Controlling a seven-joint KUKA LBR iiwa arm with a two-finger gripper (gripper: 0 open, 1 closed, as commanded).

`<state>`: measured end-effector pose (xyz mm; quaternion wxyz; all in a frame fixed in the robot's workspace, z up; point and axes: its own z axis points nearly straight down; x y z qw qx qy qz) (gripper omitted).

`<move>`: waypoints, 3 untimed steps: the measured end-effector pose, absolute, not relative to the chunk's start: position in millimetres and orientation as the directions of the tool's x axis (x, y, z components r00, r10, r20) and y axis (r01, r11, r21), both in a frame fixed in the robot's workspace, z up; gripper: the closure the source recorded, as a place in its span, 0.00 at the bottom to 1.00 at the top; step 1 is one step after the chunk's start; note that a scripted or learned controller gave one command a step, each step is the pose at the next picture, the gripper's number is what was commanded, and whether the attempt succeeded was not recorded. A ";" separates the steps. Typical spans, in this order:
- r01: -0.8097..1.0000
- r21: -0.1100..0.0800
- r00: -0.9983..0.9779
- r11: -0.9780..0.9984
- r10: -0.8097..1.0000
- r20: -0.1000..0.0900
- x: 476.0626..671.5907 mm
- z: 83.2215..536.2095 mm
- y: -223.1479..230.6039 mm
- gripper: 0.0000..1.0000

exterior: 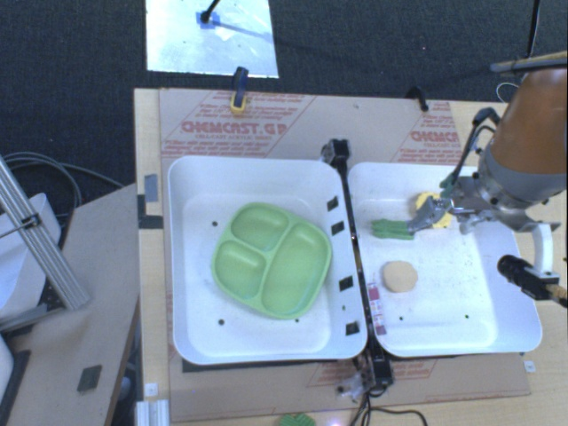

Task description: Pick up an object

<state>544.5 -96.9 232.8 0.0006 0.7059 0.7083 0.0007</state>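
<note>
End effector (432, 213) low in right shallow white bin (461, 327), beside long green plastic piece (391, 230); grip state unreadable.

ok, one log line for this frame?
gripper: in right bin, beside yellow object | green object, tan round object lying loose | green tray: left bin

Hidden and cut-off parts at the right bin

We see the yellow object (426, 201) partly covered by the gripper (432, 213); the arm (530, 140) runs off the right edge, finger state unreadable.
</note>
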 end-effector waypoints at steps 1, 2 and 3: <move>1.000 0.008 -0.001 0.001 1.000 -0.003 630.5 204.8 -150.8 0.00; 1.000 0.001 -0.001 0.001 1.000 -0.001 668.6 78.5 -194.1 0.00; 1.000 0.008 -0.004 0.004 1.000 -0.003 670.4 97.1 -192.9 1.00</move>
